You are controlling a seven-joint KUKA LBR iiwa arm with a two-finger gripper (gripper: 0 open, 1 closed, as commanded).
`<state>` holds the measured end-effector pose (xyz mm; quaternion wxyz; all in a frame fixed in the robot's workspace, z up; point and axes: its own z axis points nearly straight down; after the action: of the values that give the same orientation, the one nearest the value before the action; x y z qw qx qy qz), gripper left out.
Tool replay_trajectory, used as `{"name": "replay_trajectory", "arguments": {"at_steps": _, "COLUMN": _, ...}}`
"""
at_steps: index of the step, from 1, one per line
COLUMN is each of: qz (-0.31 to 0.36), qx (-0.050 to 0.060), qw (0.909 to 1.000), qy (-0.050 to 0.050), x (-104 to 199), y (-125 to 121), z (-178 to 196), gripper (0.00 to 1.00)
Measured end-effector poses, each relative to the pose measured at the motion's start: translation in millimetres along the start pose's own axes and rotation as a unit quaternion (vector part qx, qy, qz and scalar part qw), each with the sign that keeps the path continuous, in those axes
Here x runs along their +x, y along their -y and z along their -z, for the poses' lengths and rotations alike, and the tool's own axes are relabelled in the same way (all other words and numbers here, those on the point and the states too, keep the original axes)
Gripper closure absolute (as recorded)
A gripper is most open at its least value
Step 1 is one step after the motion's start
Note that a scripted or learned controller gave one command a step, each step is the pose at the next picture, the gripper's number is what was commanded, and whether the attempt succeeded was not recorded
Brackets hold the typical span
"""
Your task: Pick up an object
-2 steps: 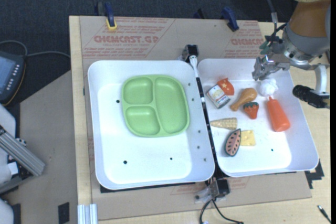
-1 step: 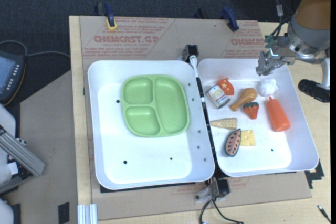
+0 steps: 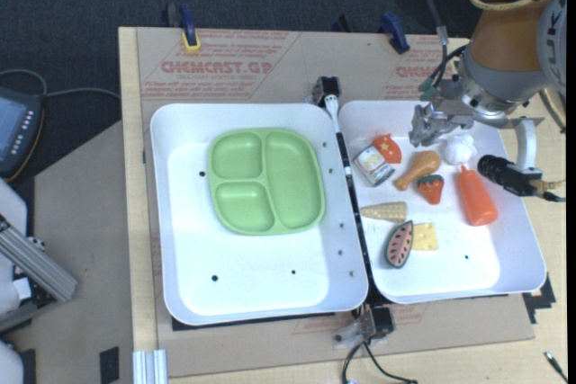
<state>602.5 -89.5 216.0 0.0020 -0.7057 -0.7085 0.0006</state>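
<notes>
You have 1 bench (image 3: pixel 270 67), its top a brown board printed with red lettering. Directly on it you have 2 shallow white bins side by side, touching along their inner edges: left bin (image 3: pixel 180 220), right bin (image 3: pixel 513 261). You also have 2 blue clamps (image 3: pixel 188 22) gripping the far edge.

Two white bins sit side by side on the bench. The left bin (image 3: pixel 180 265) holds a green divided plate (image 3: pixel 267 181). The right bin (image 3: pixel 504 270) holds toy food: a drumstick (image 3: pixel 418 167), an orange bottle (image 3: pixel 475 196), a watermelon slice (image 3: pixel 400 245), a cone (image 3: pixel 383 211). The gripper (image 3: pixel 434 125) hangs at the frame's upper right, just above the drumstick.
</notes>
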Motion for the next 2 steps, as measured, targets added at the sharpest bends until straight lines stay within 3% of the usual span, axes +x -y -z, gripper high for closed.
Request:
{"name": "replay_trajectory", "arguments": {"at_steps": 1, "qz": 0.001, "qx": 0.000, "qw": 1.0000, "qy": 0.000, "x": 47.3, "y": 19.4, "z": -1.1, "gripper": 1.00}}
{"name": "replay_trajectory", "arguments": {"at_steps": 2, "qz": -0.001, "qx": -0.003, "qw": 1.0000, "qy": 0.001, "x": 46.6, "y": 10.6, "z": 0.3, "gripper": 1.00}}
